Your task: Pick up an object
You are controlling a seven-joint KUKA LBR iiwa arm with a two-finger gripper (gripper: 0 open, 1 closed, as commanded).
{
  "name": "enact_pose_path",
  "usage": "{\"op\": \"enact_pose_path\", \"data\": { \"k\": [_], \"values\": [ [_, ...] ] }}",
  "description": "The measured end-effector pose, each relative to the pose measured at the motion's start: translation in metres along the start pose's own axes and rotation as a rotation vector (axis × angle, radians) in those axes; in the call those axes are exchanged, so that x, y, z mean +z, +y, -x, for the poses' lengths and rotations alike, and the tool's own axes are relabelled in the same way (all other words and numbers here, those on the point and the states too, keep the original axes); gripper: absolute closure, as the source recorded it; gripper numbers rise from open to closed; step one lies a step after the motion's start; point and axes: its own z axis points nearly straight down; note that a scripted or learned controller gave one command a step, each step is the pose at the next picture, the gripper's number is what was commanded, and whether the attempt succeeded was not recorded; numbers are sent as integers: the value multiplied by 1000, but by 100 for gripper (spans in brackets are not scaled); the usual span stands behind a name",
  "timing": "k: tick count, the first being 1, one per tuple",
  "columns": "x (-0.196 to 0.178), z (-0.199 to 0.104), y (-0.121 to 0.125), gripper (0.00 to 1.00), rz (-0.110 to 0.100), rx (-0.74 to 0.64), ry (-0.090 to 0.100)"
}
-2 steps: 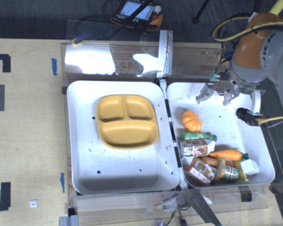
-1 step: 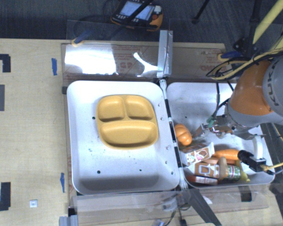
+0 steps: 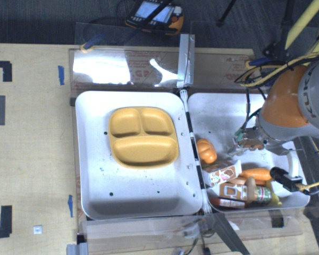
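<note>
My gripper [image 3: 244, 141] hangs over the middle of the right bin [image 3: 218, 110], at the end of the grey arm with the orange band reaching in from the right. Nothing shows held in it. To its left, against the bin's left wall, lies an orange rounded toy fruit [image 3: 206, 151]. Below the gripper, at the bin's near end, several things lie packed together: a small white and brown carton [image 3: 223, 175], an orange carrot [image 3: 255, 174], and a brown bottle with a green label [image 3: 253, 192] lying on its side. A red item [image 3: 223, 202] peeks out beneath them.
The left bin [image 3: 90, 158] holds a yellow divided plate [image 3: 143, 136]. A ridge where the two bin walls meet [image 3: 191, 142] runs between them. Clear panels stand behind the bins, and cables hang at the upper right near the arm.
</note>
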Motion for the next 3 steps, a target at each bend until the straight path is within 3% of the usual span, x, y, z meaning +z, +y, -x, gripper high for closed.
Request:
{"op": "enact_pose_path", "data": {
  "k": [1,2,3],
  "values": [
    [-87,-34,-10,100,-11,52,2],
    [-92,-29,31,100,-10,279,-1],
    [-92,-29,31,0,-10,279,-1]
  ]
}}
